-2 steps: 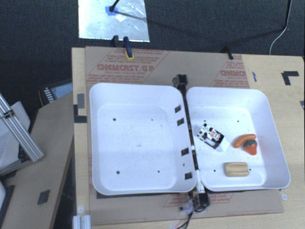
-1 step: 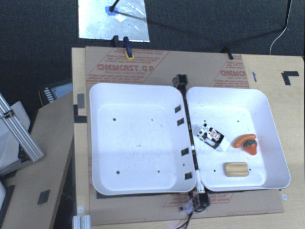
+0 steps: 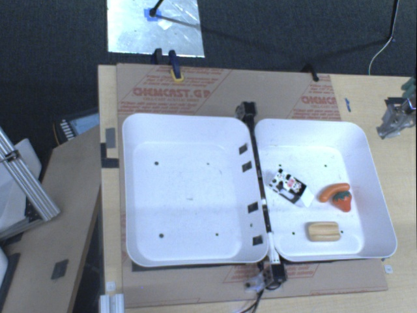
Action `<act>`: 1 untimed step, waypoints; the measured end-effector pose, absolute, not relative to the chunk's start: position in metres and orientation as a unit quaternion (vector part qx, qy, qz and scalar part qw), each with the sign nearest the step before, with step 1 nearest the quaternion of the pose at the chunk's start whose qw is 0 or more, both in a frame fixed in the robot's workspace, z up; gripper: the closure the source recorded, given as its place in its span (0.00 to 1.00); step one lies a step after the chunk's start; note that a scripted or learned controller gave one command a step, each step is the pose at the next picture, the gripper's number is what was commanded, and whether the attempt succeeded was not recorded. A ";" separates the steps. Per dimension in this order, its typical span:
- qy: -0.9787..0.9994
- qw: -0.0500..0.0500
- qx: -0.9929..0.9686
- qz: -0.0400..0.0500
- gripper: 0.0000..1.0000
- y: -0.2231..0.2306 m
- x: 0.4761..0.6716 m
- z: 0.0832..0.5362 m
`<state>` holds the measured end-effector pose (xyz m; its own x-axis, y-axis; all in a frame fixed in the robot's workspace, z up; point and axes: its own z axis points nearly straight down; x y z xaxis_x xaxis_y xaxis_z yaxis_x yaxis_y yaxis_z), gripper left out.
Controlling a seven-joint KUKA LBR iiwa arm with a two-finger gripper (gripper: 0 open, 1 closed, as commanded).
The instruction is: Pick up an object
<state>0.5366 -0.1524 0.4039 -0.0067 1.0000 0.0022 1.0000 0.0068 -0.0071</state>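
The gripper is seen at the far right edge — whether it is apart or together cannot be told. The orange toy lies below-left of it, in the right bin.

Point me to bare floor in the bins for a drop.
Left bin: whole floor bare. Right bin: bare across the back half, and a strip along the right wall. Crowded at front: black-white item, orange toy and tan block sit close together.
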 end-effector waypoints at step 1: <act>-0.708 -0.002 -0.707 -0.001 1.00 -0.157 0.486 0.470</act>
